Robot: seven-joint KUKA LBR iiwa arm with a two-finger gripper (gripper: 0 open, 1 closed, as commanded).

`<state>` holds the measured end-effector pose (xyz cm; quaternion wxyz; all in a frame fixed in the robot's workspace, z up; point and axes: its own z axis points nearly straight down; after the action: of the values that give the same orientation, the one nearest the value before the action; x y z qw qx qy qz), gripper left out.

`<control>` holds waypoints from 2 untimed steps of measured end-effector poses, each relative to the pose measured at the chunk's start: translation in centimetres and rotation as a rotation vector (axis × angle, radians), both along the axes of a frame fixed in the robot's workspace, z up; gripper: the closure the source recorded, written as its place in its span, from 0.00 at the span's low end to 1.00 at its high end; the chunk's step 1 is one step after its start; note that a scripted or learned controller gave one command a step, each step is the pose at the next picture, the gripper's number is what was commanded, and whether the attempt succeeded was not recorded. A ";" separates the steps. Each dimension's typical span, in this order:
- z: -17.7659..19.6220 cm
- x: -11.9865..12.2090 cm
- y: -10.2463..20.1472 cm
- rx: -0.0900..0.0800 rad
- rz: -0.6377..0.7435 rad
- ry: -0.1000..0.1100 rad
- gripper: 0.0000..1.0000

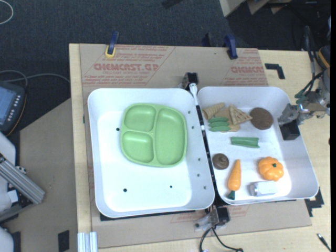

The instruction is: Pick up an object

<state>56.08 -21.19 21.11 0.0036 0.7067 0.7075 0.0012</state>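
Observation:
The right bin (299, 161) holds several toy foods. Tan crackers (229, 114) and green bean pods (219, 123) lie at its back, next to a round brown cookie (261, 118). In the middle lies a green pod (244, 141). Toward the front sit a small brown round piece (220, 161), an orange carrot (234, 175), an orange pumpkin (270, 168) and a pale grey-white piece (262, 188). My gripper (295, 113) hangs over the bin's right back rim, to the right of the cookie, with nothing seen in it.
The left bin (105, 182) holds a light green divided plate (155, 135). The two bins meet at a ridge with black clips at the back and front. Brown board surrounds both bins, with blue clamps at its far edge.

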 end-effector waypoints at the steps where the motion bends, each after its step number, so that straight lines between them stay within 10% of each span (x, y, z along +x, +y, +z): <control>1: 1.5 0.1 0.0 0.001 0.000 0.002 1.00; 2: 0.4 0.9 5.4 0.007 0.005 0.009 1.00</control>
<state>56.94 -15.82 21.54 -0.0018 0.7050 0.7092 0.0005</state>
